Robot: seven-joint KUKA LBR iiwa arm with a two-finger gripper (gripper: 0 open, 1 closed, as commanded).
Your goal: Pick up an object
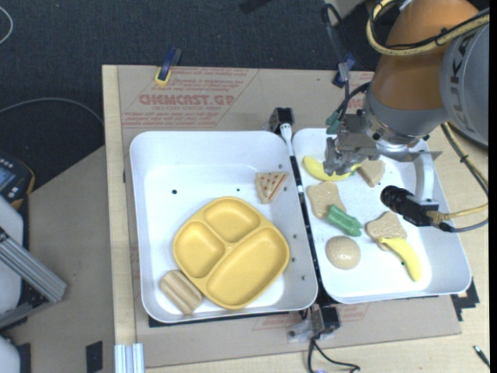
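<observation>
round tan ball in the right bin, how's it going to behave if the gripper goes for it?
The tan ball looks smooth and rounded, so it will probably roll if nudged. Narrow fingers may squeeze it out sideways. The green piece touching its upper edge might block rolling that way.

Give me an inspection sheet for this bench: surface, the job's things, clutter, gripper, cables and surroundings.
Surface: wooden bench bearing the left bin and right bin, side by side.
Job's things: left bin holds a yellow divided plate, waffle wedge, wooden block. Right bin holds two bananas, green piece, bread pieces, round bun.
Clutter: nothing seen.
Gripper: gripper low over the upper banana; no grasp visible.
Cables: yellow cable looped over the arm; black lead at the front edge.
Surroundings: dark carpet.
</observation>
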